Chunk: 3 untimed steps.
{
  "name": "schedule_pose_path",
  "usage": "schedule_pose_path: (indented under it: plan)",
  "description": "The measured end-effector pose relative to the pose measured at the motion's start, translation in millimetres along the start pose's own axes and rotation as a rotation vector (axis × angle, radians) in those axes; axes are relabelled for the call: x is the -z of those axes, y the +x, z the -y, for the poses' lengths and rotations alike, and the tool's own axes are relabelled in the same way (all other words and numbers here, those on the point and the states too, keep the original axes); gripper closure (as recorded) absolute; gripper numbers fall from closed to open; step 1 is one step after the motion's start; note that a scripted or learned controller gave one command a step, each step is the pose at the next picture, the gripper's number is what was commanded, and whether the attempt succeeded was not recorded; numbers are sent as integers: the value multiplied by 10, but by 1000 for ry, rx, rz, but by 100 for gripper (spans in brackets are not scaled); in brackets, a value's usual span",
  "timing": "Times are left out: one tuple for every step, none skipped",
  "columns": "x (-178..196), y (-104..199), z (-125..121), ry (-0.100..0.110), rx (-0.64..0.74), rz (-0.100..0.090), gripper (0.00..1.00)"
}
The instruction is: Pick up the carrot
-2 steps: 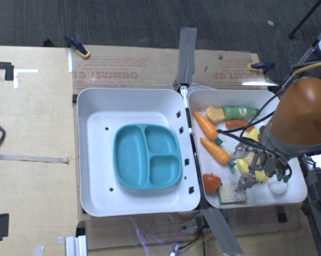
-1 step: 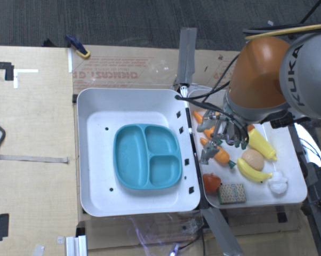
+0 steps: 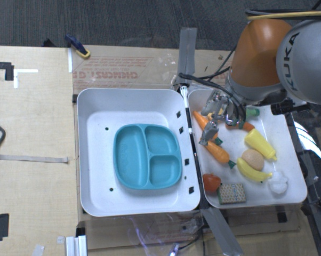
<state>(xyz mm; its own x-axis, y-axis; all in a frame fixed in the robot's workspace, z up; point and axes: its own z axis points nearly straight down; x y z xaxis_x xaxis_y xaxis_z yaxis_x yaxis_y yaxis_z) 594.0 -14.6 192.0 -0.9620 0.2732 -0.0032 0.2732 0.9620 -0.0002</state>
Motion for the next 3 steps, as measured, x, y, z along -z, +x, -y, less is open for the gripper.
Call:
schedule_pose_path:
  plan:
    - [0,0,1,0,0,0,0]
    - [0,0,1,0,-1,0,0]
    - [0,0,1,0,-1,0,0]
